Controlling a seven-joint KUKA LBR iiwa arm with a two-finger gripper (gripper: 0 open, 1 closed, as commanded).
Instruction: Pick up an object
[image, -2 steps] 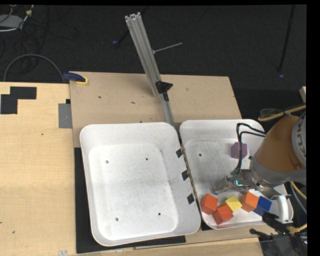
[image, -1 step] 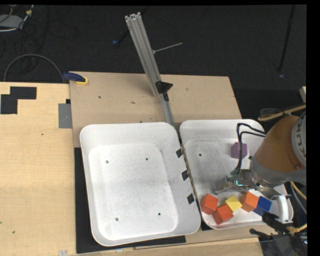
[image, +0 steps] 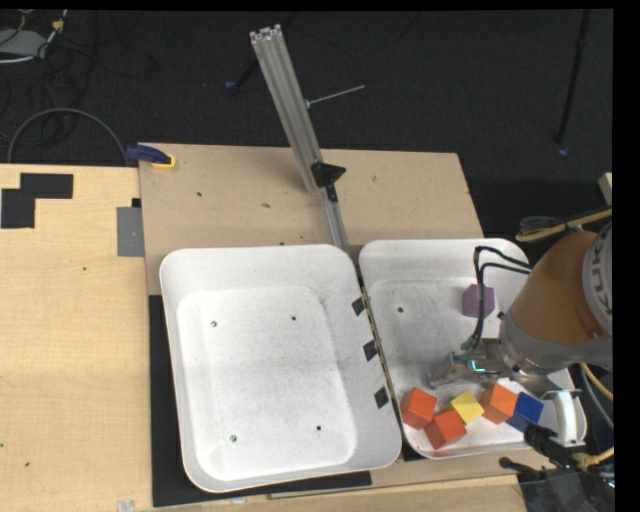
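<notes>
Nothing is lifted yet: the claw (image: 452, 372) hangs low above the blocks (image: 462, 411) in the right bin (image: 420, 268). Whether it is open, I cannot tell.

Two white bins, the left bin (image: 262, 365) and the right bin (image: 420, 300), each faintly speckled with grey and marked with small dark dots. In the right bin: a purple block (image: 478, 299), two orange blocks (image: 419, 406) (image: 499, 401), a red-orange block (image: 447, 428), a yellow block (image: 467, 408) and a blue block (image: 527, 410). Arm (image: 565, 300) grey with an orange band. Bench (image: 250, 200) pale tan board; adjoining table (image: 60, 330) light wood with black and grey patches.
</notes>
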